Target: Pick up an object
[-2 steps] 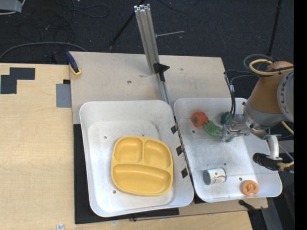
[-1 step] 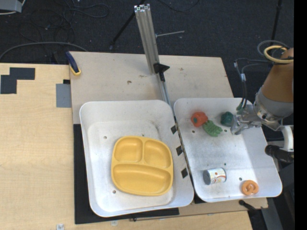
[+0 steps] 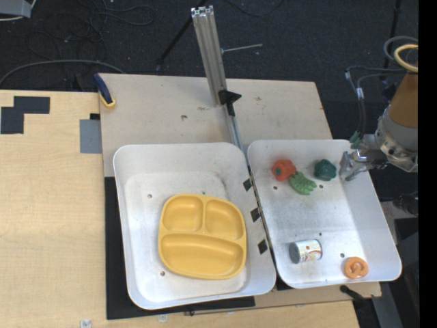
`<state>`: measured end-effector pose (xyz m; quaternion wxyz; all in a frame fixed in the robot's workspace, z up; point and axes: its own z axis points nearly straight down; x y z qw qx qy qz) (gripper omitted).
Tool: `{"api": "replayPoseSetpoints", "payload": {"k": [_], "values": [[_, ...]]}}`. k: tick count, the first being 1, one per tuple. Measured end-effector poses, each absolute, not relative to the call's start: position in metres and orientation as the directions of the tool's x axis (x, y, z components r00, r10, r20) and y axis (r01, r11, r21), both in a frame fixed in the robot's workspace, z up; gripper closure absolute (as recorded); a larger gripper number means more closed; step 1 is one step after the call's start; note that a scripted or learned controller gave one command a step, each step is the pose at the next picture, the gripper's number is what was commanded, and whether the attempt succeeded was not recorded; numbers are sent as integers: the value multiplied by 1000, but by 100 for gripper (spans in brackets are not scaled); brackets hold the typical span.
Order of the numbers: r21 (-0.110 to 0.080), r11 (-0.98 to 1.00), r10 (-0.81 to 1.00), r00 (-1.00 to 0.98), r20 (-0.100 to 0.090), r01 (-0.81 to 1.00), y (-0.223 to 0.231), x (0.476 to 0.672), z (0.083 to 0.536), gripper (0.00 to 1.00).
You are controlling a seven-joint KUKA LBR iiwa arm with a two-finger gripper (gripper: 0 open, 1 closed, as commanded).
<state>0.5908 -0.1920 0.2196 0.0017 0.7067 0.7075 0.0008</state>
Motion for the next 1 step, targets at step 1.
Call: {"api": "replayPoseSetpoints", "payload": {"k": [1], "values": [[-2,5,1000,-5,3,1000,-148,581,227,100]]}}
